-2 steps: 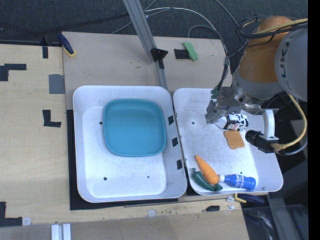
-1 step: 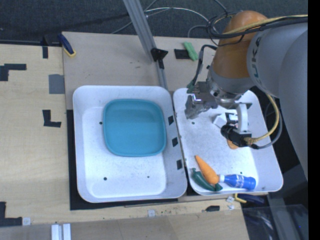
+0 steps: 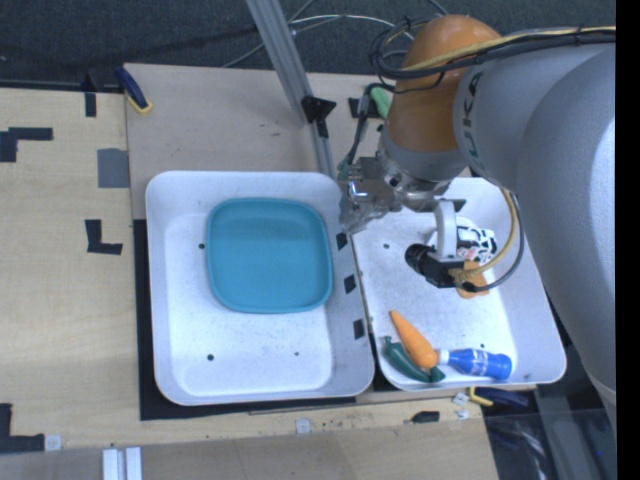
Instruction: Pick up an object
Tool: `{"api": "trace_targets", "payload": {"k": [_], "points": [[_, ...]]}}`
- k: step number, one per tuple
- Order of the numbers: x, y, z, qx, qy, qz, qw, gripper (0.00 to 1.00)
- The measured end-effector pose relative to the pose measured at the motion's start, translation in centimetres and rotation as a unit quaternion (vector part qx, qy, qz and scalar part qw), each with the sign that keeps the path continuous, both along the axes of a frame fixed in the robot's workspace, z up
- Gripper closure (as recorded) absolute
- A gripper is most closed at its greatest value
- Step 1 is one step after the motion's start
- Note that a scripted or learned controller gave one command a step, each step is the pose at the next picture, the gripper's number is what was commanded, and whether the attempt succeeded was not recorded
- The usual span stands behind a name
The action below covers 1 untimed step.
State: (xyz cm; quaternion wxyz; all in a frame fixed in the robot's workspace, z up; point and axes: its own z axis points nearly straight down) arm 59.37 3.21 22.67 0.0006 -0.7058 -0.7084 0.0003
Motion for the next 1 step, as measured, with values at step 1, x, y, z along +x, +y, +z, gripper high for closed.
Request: {"api": "trace_targets", "payload": {"k": [1], "points": [[2.7, 4.95, 0.54, 0.0001, -0.001, 0.0, 1.0, 1.0]]}}
